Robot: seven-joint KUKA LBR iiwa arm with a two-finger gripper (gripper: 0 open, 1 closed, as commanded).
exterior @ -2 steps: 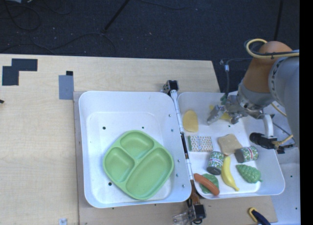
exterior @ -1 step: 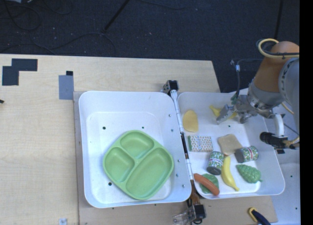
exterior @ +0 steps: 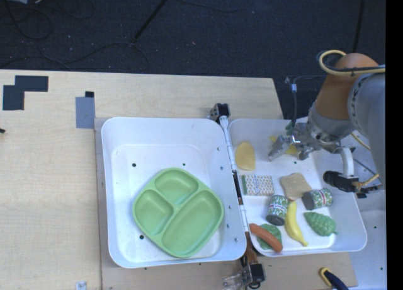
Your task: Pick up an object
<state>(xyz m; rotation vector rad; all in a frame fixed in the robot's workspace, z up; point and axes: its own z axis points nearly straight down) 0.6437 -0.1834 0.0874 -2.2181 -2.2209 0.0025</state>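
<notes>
Light wooden bench (exterior: 50,181) carries two shallow white plastic bins side by side: left bin (exterior: 119,156), right bin (exterior: 352,235), touching along a black-clipped seam. Grey-blue tape patches (exterior: 85,112) near the bench's far-left edge.

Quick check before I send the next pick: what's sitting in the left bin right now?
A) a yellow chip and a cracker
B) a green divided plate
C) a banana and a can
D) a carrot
B: the left bin holds the green divided plate, while the banana, cans and other small items lie in the right bin.
</notes>
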